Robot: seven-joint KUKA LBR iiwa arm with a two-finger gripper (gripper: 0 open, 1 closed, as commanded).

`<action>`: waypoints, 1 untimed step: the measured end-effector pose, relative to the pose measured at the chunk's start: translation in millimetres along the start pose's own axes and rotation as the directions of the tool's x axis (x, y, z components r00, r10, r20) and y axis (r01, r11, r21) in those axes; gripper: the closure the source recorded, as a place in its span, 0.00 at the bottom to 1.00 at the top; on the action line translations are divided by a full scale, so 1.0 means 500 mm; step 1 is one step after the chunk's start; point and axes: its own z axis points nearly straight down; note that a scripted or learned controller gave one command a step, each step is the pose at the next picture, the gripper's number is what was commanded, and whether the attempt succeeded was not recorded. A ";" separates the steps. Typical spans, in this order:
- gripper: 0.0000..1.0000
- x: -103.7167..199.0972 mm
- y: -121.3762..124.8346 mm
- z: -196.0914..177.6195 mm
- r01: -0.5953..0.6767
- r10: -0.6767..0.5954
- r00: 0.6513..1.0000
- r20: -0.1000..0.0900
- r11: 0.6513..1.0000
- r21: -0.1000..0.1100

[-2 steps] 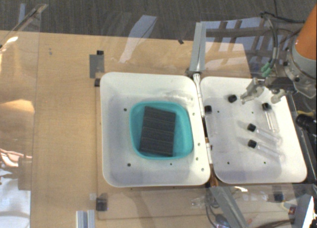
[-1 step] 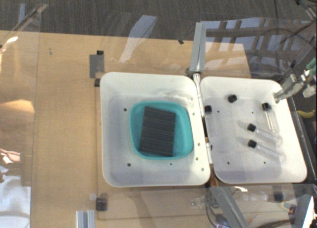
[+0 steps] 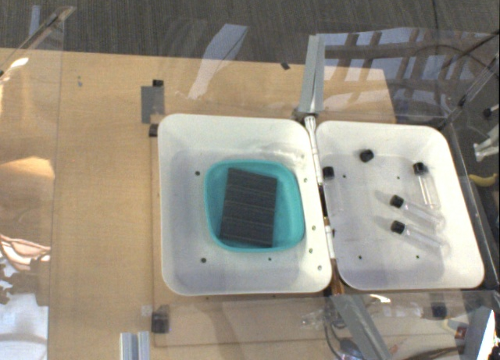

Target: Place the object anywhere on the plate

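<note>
A teal square plate (image 3: 291, 218) with rounded corners sits in the middle of the left white bin (image 3: 180, 194). A dark grey ribbed rectangular block (image 3: 249, 207) lies flat on the plate, its long side running front to back, inside the plate's rim. In the right white bin (image 3: 461, 265) lie three clear tubes with black caps: one near the back right (image 3: 424, 183), one in the middle (image 3: 414, 210) and one closer to the front (image 3: 418, 233).
A loose black cap (image 3: 365, 155) rests at the back of the right bin, and a small black piece (image 3: 328, 171) sits by the divider between the bins. A metal bar (image 3: 312, 77) runs back from the divider. Cables and brackets crowd the right and front edges.
</note>
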 end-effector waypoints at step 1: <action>0.00 -0.037 -0.001 0.000 -0.122 0.122 0.992 0.000 0.992 0.001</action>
